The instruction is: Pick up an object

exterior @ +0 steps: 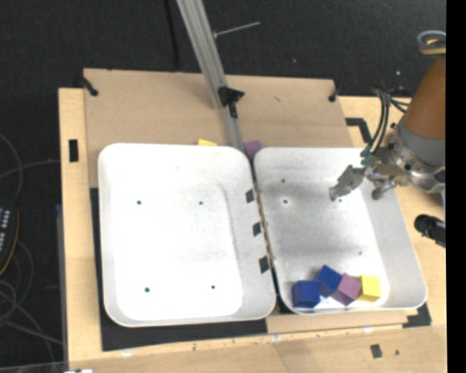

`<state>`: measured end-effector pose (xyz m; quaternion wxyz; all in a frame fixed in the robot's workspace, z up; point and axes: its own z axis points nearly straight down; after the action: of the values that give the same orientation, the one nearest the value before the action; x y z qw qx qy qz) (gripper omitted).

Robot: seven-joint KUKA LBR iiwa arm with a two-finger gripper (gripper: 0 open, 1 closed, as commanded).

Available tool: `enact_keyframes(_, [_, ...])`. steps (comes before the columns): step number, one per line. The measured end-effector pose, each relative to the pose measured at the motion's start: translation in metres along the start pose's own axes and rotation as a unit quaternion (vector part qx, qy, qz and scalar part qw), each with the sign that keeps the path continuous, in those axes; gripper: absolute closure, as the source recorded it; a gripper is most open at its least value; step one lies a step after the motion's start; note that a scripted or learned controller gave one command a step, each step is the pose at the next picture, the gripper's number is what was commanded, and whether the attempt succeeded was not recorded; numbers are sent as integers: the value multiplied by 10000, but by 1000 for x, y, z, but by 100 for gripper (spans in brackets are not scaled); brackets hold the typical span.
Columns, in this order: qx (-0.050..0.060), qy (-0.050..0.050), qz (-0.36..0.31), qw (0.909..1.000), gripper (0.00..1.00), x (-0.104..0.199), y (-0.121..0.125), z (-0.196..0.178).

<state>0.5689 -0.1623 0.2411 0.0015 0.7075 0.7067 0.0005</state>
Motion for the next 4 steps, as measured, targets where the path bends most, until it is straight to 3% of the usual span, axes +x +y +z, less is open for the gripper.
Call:
enact_keyframes(1, [-25, -5, -26, 10000, 0, 14, -18, -54])
enact_keyframes(2, [50, 16, -26, 10000, 0, 66, -24, 83])
enact_keyframes(3, [-10, -1, 2, 10000, 100, 62, -21, 67])
enact_keyframes(4, [-2, -4, -20, 10000, 100, 40, 36, 87])
